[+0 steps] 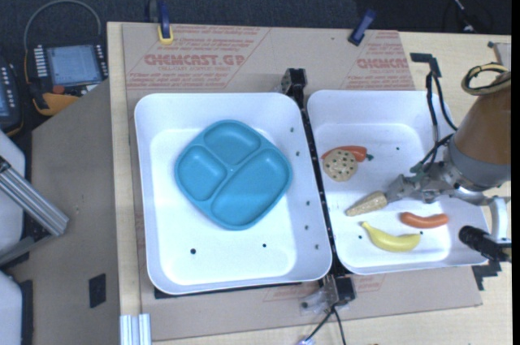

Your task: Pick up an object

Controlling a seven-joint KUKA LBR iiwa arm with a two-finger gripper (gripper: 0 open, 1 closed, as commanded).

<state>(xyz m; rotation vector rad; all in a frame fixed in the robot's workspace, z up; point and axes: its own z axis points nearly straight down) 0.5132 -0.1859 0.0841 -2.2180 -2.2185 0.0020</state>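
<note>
One cone (367, 204), light and rigid, looks pinched at its right end by the gripper (400, 191); slip is risked.

Board (244, 59) under the bins, tan, printed in red: "CHEMCAST G P" reads at upper left, above the left bin. Smaller red lines above and below it, too fine to read. Same print repeats at upper right (380, 61), partly legible "CHEMCAS", rest cut off by the right bin.
</note>
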